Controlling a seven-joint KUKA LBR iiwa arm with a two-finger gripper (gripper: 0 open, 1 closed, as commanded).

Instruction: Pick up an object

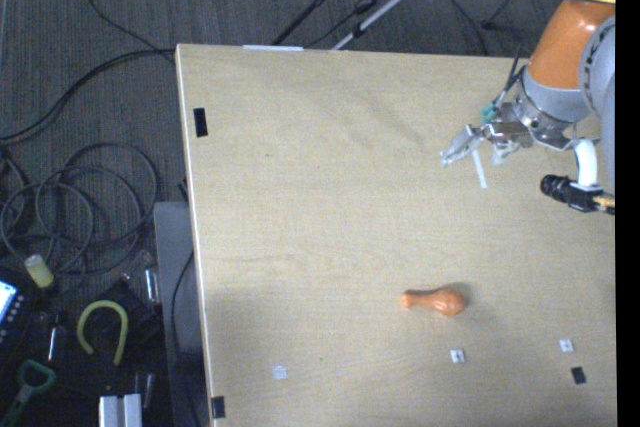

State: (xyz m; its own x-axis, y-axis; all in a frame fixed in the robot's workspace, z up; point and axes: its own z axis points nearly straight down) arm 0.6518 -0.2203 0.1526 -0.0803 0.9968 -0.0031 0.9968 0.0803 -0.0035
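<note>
Tabletop (330,185) of pale tan board, seen from above at a slant, with a small orange pear-shaped object (435,301), bulbous at one end and tapering to a narrow neck at the other, lying on its side toward the 5 o'clock part of the surface. Its bulb points to 3 o'clock and its neck to 9 o'clock. Judged by its look, the object is light, probably smooth plastic or rubber, and liable to roll or slip if pinched on the round bulb; the better hold is likely across the waist where neck meets bulb, with the fingers closing along the 12-to-6 line. Claw (470,153) of the grey arm with the orange band (566,45) hangs toward the 2 o'clock part of the tabletop, its thin pale fingers spread apart with nothing between them. From the claw, the orange object lies well apart toward 6 o'clock, with bare board between them.
</note>
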